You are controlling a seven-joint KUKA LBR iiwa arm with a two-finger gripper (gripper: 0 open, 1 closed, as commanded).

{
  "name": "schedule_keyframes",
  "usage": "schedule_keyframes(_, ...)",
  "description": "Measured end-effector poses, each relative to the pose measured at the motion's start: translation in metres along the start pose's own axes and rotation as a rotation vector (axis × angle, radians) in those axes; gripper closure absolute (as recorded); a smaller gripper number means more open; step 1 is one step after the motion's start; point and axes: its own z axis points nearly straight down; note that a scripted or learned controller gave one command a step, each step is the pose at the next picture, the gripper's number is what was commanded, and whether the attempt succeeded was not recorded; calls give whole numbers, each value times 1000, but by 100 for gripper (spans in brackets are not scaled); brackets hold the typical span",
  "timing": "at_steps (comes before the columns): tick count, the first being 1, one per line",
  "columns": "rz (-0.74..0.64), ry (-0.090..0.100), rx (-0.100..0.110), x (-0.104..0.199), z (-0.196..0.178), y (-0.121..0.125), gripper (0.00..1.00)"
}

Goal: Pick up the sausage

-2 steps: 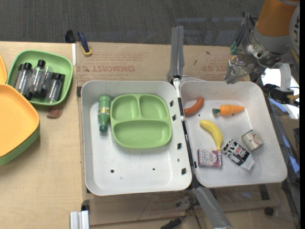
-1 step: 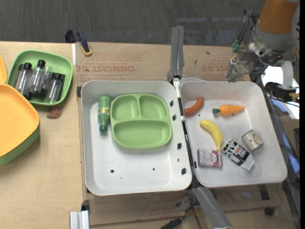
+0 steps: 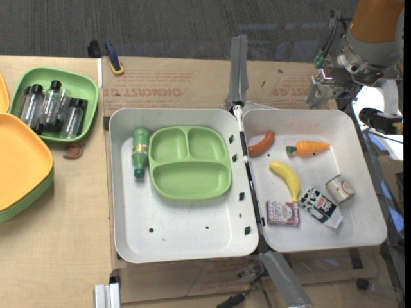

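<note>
Setting: We looked down at a slant on a tabletop [image 3: 64, 236] that carried two shallow white bins side by side, the left bin [image 3: 128, 236] and the right bin [image 3: 366, 217].

Sausage: The sausage [image 3: 261, 143], reddish orange and slightly curved, lay on the floor of the right bin near its upper left corner, just beside the wall shared with the left bin.

Its neighbours: A toy carrot [image 3: 309, 148] lay to its right, apart from it. A banana [image 3: 286, 178] lay below it. Further down were a small pink carton [image 3: 282, 213], a black and white carton [image 3: 319, 205] and a small tin [image 3: 340, 188].

Left bin: It held a green divided plate [image 3: 190, 162] with a green bottle [image 3: 140, 151] just beside it.

Arm: The arm [image 3: 376, 18], with its orange band, stood at the upper right, beyond the far edge of the right bin.

Hand: The hand [image 3: 324, 82] hung above that bin's far rim, well apart from the sausage. We could not tell whether it was apart or together, as it was too small and cluttered to read. Nothing showed in it.

Progress: We judged the task barely begun. The sausage rested untouched in the bin.

Left to do: We judged that the reach across to the sausage, the descent, the grasp and the lift all remained.
</note>
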Motion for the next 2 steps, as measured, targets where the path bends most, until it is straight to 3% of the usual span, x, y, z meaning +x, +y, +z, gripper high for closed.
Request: schedule_keyframes(2, -3, -2, 2, -1, -16, 1, 100)
